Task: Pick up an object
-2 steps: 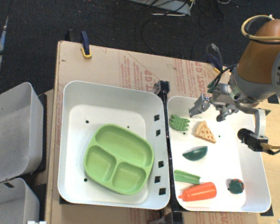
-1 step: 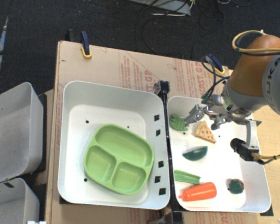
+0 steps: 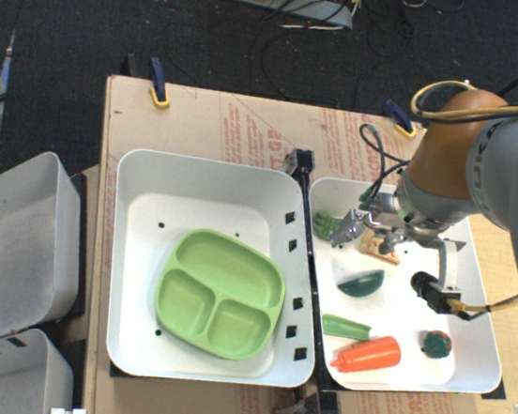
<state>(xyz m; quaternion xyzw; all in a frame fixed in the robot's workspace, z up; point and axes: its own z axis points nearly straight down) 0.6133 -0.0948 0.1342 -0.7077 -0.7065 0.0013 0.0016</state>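
My gripper hangs low over the far left part of the right bin. Just below it lies a small tan block, and a light green piece lies to its left by the bin wall. Nothing can be seen held in it. Nearer the front lie a dark green rounded piece, a long green vegetable, an orange carrot and a small dark ball.
The left bin holds a light green divided plate. A black divider runs between the two bins. Blue-and-yellow clamps grip the board's far edge. Empty white tubs stand off the bench at the left.
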